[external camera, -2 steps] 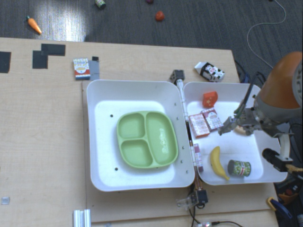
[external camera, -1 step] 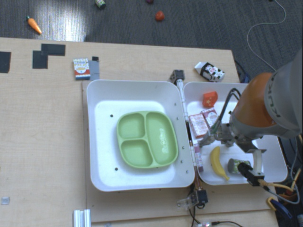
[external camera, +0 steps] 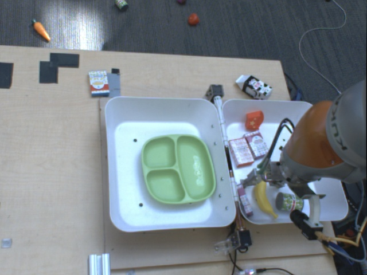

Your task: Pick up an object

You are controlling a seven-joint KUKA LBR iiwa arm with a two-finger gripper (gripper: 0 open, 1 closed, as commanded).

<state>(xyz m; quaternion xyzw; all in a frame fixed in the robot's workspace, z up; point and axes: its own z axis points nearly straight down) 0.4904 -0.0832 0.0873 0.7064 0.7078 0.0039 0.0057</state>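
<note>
My gripper point(external camera: 261, 175) hangs low over the right bin point(external camera: 327, 211), just above the top end of a yellow banana point(external camera: 263, 200). A small jar with a green label point(external camera: 288, 201) lies right of the banana, partly under the wrist. Two red-and-white packets point(external camera: 248, 148) lie further back in the bin, and a red toy fruit point(external camera: 254, 120) sits near its far wall. A pink packet point(external camera: 245, 202) lies along the bin's left wall. Nothing shows as held in the gripper.
The left bin point(external camera: 123, 171) holds a green divided plate point(external camera: 178, 169). On the bench behind the bins lie a small card box point(external camera: 99, 83) and a black-and-white carton point(external camera: 254, 86). The arm's orange band point(external camera: 312, 139) covers the right bin's right side.
</note>
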